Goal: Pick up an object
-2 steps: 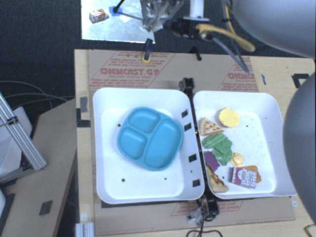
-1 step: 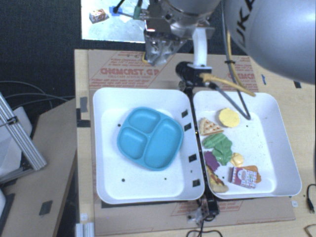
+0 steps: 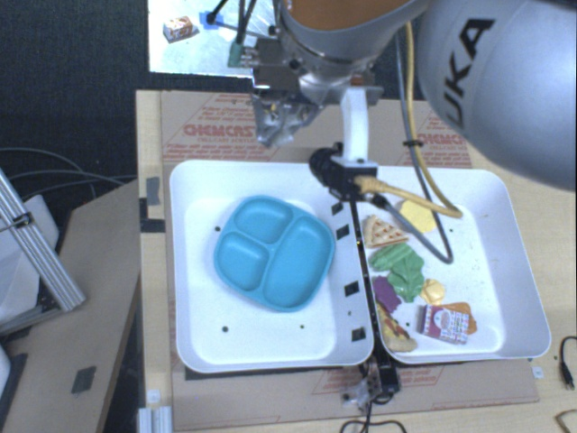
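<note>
Cardboard-covered bench carries 2 white bins (image 3: 270,174); the gripper (image 3: 281,120) hangs beyond the blue plate (image 3: 274,252), nothing visibly held. Toy food (image 3: 398,269) lies right of that plate, nearer us.

Two bins sit side by side on a bench: a divided plate (image 3: 273,252) lies alone in the left bin (image 3: 194,332), while the right bin (image 3: 505,269) holds toy foods clustered along its left side, a pizza slice (image 3: 385,234) behind lettuce (image 3: 399,268), with a packet (image 3: 445,320) nearest the front. The gripper (image 3: 281,115) hangs behind the left bin's far edge.
</note>
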Tool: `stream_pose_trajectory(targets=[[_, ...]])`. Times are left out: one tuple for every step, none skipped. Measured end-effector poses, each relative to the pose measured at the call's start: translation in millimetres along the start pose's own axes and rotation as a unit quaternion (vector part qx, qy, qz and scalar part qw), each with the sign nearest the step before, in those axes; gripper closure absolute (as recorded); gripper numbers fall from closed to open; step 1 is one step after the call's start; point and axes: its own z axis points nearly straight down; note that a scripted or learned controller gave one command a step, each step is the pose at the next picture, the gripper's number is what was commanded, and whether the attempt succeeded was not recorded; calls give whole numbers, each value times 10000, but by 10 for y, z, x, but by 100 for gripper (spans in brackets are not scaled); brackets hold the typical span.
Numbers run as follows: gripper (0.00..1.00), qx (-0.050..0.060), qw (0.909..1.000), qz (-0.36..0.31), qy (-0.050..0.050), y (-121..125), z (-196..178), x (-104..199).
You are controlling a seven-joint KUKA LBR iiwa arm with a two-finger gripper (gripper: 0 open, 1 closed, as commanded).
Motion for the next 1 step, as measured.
stream_pose_trajectory(targets=[[100,83,9999,68,-40,-371,1559,-808]])
